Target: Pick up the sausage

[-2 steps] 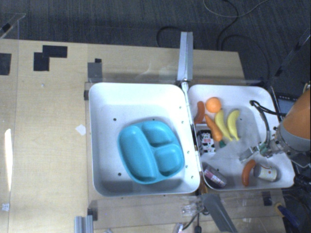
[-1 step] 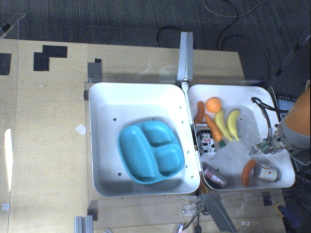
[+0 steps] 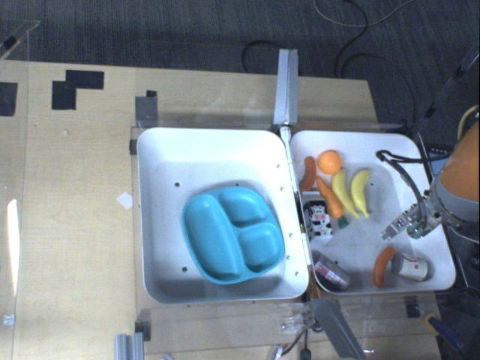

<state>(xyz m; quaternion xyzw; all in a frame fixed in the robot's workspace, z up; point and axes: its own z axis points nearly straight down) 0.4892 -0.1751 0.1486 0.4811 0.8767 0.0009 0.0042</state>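
sausage (image 3: pixel 383 266) lies in the right bin (image 3: pixel 442 280), near its front edge, tilted and just beside a small grey can (image 3: pixel 412 267) on its right. my gripper (image 3: pixel 409 224) hangs above and a little behind it; i cannot tell whether it is parted or closed from up here. to do this well i'd bring it forward over the sausage's middle, turn the jaws across its narrow width, and come down on the side away from the can so i don't nudge it. the bananas (image 3: pixel 352 192) sit well apart.
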